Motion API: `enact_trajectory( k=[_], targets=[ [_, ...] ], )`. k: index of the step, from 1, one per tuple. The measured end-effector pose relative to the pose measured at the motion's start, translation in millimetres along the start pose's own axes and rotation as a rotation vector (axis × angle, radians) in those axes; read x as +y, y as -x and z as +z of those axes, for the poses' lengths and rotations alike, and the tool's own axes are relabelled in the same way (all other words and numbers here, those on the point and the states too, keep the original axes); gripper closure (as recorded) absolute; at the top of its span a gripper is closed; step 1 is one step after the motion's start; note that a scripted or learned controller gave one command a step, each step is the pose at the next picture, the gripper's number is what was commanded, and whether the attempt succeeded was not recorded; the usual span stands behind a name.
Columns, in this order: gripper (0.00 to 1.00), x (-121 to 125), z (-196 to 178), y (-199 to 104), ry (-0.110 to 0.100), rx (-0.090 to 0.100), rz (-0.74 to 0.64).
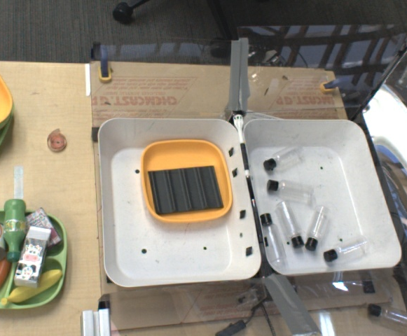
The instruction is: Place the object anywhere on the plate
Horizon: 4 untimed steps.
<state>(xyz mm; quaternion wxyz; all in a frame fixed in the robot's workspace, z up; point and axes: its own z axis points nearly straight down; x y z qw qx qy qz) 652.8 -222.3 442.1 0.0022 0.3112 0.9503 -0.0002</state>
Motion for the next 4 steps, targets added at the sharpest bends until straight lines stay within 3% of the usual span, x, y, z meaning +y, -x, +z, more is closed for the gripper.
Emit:
enact_trajectory(
  k=[1, 2, 3, 4],
  targets=[
    [0.00, -14, 4, -19, 0.001, 0.002, -0.412],
    [0.00, -14, 0, -19, 0.003, 0.000, -0.802],
    [0.00, -15, 1, -21, 0.004, 0.002, -1.112],
    [0.00, 0, 1, -1, 0.005, -0.001, -1.488]
  ],
)
